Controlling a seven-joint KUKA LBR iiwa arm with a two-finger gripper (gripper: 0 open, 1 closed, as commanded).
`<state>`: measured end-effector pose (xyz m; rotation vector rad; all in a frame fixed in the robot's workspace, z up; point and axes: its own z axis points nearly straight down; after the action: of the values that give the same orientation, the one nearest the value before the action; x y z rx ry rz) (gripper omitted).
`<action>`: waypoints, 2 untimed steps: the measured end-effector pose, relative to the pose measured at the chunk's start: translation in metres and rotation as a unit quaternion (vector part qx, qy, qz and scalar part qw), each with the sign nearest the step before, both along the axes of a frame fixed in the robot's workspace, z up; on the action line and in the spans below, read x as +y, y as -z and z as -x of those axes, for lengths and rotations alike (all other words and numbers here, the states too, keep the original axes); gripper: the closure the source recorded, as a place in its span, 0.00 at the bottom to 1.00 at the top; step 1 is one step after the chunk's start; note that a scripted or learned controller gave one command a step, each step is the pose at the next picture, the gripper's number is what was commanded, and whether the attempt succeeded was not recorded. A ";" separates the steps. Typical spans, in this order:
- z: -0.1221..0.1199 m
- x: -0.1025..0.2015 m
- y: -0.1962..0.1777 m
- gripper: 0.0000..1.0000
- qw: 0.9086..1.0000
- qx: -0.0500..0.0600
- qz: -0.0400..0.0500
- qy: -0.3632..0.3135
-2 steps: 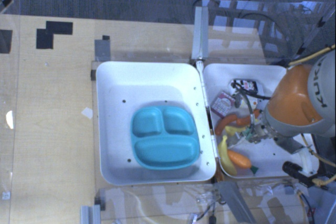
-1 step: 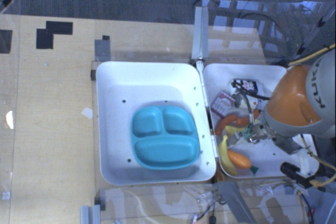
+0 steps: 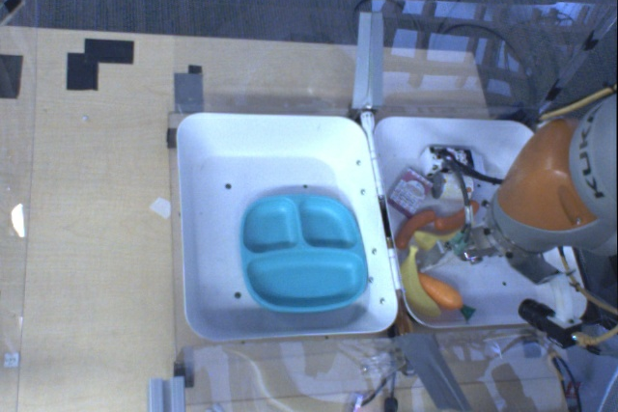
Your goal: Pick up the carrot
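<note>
Two white bins sat side by side. A blue plate (image 3: 304,252) took up much of the left bin (image 3: 208,159). The carrot (image 3: 440,290) lay near the right bin's (image 3: 502,132) front edge, beside a banana (image 3: 413,277) and a sausage (image 3: 430,224). The arm reached in from the right, its gripper (image 3: 462,234) low among the food, near the sausage. I could not tell how its grip stood. A small packet (image 3: 409,190) was hard to make out.
</note>
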<state>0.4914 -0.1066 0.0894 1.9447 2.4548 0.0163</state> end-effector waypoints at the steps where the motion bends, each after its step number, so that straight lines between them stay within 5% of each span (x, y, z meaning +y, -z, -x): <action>1: 0.000 -0.011 0.000 0.00 1.000 0.000 0.000 0.009; 2: 0.000 0.002 0.000 0.00 1.000 -0.001 0.003 0.009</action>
<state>0.4916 -0.1042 0.0894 1.9634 2.4329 0.0107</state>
